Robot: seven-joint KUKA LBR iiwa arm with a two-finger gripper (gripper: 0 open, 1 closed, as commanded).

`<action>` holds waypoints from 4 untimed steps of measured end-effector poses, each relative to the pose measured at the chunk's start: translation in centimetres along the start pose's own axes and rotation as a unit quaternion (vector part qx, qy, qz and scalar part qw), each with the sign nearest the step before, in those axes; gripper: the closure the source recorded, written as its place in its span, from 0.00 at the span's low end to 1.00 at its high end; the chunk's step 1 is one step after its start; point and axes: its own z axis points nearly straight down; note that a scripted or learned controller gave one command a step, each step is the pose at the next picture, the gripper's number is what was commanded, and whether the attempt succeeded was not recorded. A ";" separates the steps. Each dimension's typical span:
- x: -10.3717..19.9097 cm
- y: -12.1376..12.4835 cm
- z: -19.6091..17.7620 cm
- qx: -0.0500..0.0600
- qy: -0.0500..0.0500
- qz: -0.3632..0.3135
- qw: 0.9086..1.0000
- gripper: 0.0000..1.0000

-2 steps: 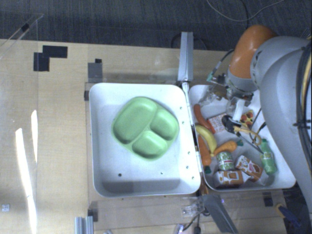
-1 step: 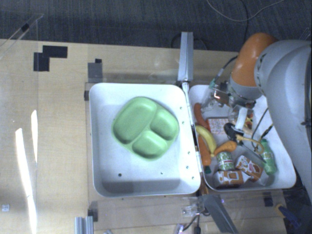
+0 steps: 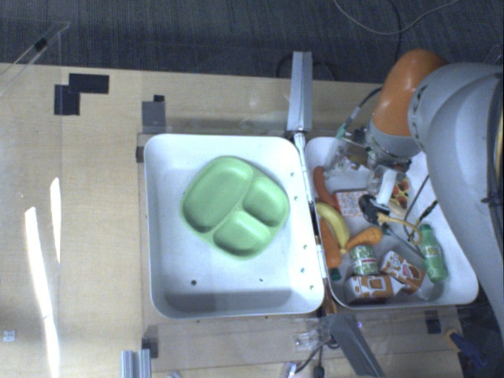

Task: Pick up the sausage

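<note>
Arm over the right bin (image 3: pixel 465 290), sausage (image 3: pixel 325 227) lying along that bin's left wall.

The sausage is a reddish-brown link whose long axis runs from the far end of the bin toward the near end, one tip near the far left corner, the other by a green can (image 3: pixel 363 260); a banana (image 3: pixel 334 221) lies across its middle, hiding part of it. The claw (image 3: pixel 370 172) hangs above the far half of the right bin, just right of the sausage's far end; whether it is open or closed I cannot tell. The left bin (image 3: pixel 169 286) holds a green divided plate (image 3: pixel 235 205).
</note>
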 end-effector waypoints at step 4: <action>-0.8 0.1 0.0 0.000 0.000 -0.021 1.000 0.00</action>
